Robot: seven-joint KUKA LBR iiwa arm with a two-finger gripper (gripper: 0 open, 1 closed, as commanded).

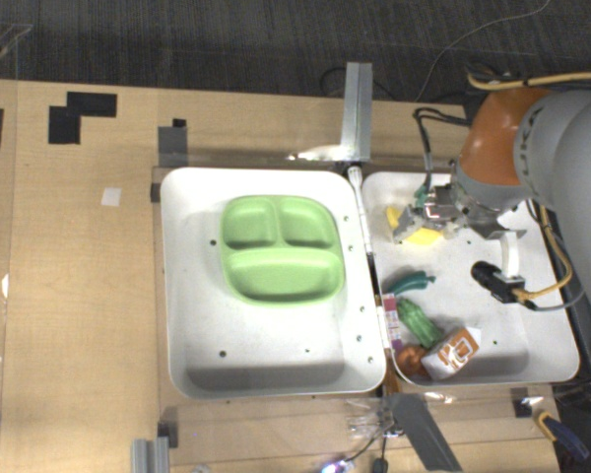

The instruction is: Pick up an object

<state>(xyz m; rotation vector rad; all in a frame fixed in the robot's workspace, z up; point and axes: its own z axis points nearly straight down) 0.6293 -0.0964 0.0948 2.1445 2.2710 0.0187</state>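
A small, bright yellow object (426,236) lies at the gripper (419,219); whether the gripper grips cannot be told.

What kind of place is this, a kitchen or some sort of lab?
Most likely a robotics lab: a grey robot arm reaches over a wooden bench, where the left bin holds a green divided plate and the right bin small mixed items.

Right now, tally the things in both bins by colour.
Green: 3 (plate, teal-green stick, dark green piece)
Yellow: 1 (lump)
Orange and white: 1 (carton)
Red-brown: 1 (ball)
Pink: 1 (strip)
Total: 7
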